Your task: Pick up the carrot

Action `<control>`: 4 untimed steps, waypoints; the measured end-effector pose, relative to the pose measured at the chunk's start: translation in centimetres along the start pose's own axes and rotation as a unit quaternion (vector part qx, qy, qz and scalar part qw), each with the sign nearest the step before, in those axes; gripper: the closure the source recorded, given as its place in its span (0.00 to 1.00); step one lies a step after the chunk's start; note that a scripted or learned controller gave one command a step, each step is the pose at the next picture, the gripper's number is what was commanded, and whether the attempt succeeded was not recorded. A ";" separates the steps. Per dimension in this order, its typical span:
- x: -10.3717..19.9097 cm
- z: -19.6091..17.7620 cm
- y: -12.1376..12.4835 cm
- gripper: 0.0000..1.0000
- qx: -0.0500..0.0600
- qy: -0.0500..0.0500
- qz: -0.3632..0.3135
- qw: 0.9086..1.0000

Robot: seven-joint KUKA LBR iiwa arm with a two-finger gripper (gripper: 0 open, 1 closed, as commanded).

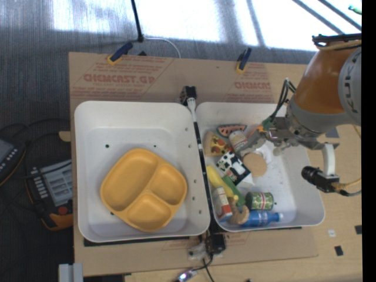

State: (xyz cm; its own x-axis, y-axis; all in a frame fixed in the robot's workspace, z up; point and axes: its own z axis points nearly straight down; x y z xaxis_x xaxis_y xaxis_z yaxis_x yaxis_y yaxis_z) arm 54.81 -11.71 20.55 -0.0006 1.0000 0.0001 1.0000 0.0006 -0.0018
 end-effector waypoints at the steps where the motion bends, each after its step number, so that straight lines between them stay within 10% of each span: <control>1: -5.9 3.5 11.1 0.00 0.000 -0.001 0.167 0.986; 2: -5.0 11.7 9.9 0.00 -0.003 -0.001 0.111 0.994; 3: -5.1 10.6 10.0 1.00 -0.004 -0.002 0.110 0.994; 4: -4.6 -5.3 9.2 1.00 -0.002 -0.001 0.155 0.988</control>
State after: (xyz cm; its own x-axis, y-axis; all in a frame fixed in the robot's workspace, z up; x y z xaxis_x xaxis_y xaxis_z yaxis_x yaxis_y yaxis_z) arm 63.99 -16.31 25.85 0.3047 0.9524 -0.0016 0.9524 -0.3047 0.0020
